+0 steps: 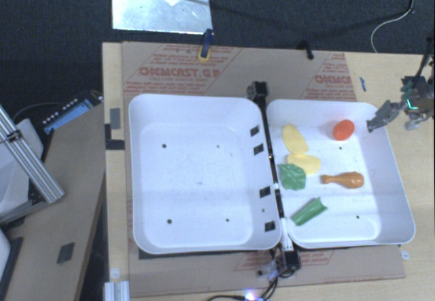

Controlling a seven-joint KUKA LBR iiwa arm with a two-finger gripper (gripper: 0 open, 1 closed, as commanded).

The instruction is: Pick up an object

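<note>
Lying in the right bin (387,177) are five toy foods — an orange-red ball (344,130) near the far right, a yellow piece (294,139) touching a paler yellow one (307,164), a green leafy piece (292,176), a brown drumstick (344,180) and a green pod (309,211) nearest the front. The gripper (382,117) hovers over the bin's far right rim, holding nothing; its opening cannot be judged. The left bin (197,174) sits alongside.

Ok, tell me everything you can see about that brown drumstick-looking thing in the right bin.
The drumstick looks like a glossy plastic toy chicken leg, orange-brown, with a plump rounded end toward the right and a thin bone-like handle pointing left. It lies flat on the floor of the right bin, roughly level across the view. Nothing appears to touch it: the pale yellow piece sits apart on its left and the orange ball above it.
</note>
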